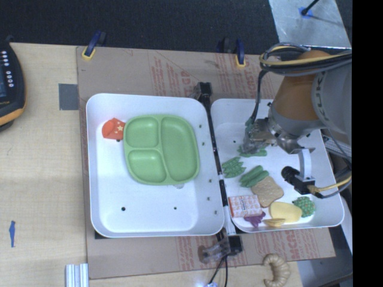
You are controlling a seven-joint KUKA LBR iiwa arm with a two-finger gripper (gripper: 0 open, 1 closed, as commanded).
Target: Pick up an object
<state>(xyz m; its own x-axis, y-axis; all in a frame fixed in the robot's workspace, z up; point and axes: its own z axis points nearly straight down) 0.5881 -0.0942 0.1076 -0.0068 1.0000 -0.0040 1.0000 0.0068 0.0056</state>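
My gripper hangs low over the back half of the right bin, right above a small green piece. In front of it lie several toy foods: two green pods, a tan cracker, a red-and-white carton, a purple piece, a yellow wedge and a green broccoli-like piece. Nothing shows between the fingers from this angle.
The left bin holds a green divided plate with a red toy at its left. A black cable fitting hangs over the right bin. A tan curled object lies on the bench in front.
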